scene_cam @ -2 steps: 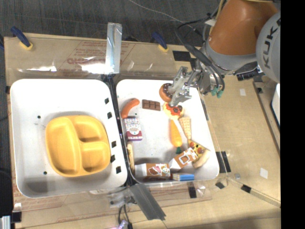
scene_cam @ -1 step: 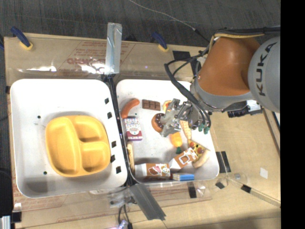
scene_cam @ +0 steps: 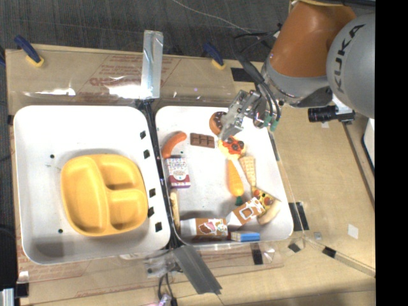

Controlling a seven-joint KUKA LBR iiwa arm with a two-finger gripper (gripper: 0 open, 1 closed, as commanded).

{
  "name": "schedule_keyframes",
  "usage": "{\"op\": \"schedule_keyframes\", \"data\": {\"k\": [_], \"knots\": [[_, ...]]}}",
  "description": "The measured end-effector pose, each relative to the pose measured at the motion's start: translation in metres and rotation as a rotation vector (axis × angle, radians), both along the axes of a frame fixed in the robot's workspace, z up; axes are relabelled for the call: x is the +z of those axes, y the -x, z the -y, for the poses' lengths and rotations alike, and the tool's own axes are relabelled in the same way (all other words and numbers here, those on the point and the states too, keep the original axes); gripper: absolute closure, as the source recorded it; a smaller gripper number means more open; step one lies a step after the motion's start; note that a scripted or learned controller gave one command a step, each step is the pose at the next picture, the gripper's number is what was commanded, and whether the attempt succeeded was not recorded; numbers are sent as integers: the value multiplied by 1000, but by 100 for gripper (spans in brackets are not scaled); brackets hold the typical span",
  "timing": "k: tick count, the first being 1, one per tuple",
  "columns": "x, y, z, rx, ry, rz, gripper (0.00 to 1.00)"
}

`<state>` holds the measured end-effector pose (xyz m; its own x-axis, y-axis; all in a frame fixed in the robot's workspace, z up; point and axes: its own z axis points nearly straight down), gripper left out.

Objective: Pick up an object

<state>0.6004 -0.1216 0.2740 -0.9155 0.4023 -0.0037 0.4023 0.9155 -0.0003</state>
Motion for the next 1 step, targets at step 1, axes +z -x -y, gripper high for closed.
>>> {"op": "schedule_keyframes", "data": {"k": [1], "knots": [[-109,37,-17,9,-3,-13,100]]}}
